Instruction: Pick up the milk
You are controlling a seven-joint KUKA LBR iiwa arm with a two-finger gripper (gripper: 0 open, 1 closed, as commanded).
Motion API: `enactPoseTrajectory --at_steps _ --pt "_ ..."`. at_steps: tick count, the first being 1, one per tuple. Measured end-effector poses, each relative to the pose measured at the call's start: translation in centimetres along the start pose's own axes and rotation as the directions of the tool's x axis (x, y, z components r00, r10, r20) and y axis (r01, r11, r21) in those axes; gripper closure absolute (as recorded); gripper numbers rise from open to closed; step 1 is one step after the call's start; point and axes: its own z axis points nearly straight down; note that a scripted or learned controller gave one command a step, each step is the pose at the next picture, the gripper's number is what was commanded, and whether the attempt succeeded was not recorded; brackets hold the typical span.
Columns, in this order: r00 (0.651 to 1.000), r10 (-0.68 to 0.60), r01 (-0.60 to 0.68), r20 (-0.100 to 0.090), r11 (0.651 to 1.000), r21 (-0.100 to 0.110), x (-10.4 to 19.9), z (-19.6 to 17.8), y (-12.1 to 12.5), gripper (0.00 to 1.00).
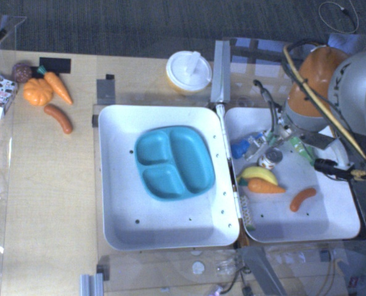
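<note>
Pale wooden counter (pixel 47 184), two white bins. In the right bin (pixel 331 227), a small blue pack (pixel 240 148), taken to be the milk, lies just above-left of the banana (pixel 258 174). The gripper (pixel 271 156) hangs directly above the banana, beside the pack; whether it is open or closed cannot be told. Judged light, stiff-walled and smooth: grip across the flat sides, mid-body.

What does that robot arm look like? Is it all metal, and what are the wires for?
The arm is bulky, rounded and grey, with an orange band above the wrist. Yellow and black cables run along it. Its end effector is a small dark metal piece. What the cables do is not visible.
</note>
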Motion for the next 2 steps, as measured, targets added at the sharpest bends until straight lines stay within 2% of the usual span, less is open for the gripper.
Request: enactPoseTrajectory --at_steps 1,2 --pt "0.974 0.226 -0.226 -0.006 0.974 0.007 -0.47 1.86 -2.45 0.00" --pt "0.975 0.224 -0.223 -0.003 0.975 0.005 -0.63 0.97 -2.26 1.00"
